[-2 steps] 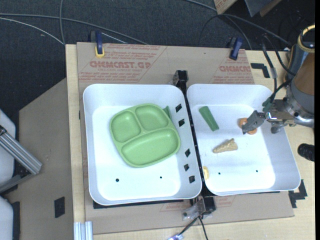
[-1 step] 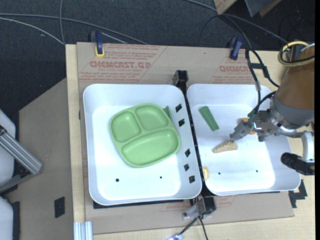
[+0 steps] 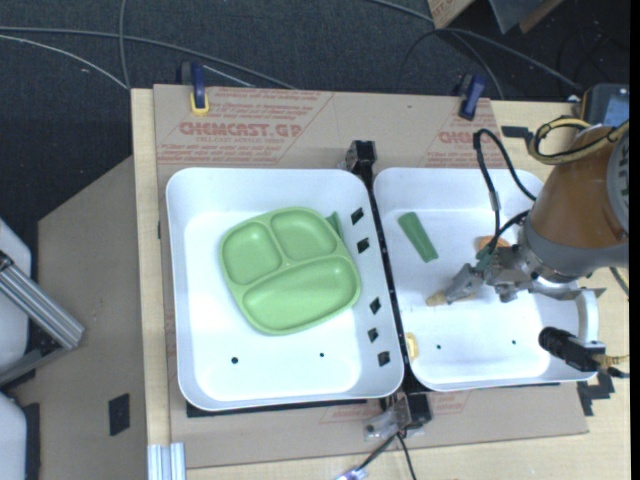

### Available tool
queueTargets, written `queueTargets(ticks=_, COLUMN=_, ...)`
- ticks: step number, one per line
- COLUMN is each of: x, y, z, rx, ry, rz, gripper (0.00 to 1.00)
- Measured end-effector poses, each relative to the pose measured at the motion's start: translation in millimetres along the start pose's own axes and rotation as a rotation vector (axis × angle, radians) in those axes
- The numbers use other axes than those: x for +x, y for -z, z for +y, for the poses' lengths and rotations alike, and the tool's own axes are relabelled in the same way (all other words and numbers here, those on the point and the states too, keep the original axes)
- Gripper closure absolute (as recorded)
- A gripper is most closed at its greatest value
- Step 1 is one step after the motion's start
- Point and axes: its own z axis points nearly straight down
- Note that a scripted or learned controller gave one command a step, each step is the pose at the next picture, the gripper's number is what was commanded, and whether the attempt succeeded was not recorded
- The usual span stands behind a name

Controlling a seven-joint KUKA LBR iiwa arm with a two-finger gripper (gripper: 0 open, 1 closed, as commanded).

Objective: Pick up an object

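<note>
Right bin [image 3: 450, 368]: one green bar [image 3: 417, 237], flat on the floor, upper left part. Gripper [image 3: 450, 290] hovers low, below and right of the bar, apart from it; finger state cannot be told. Left bin [image 3: 190, 268]: green divided plate [image 3: 290, 269].
</note>
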Motion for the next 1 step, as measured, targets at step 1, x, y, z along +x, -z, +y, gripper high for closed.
queueTargets(ticks=1, x=0.6, y=-36.3, z=-0.4, rx=-0.002, ry=0.0, rz=0.0, gripper=0.0)
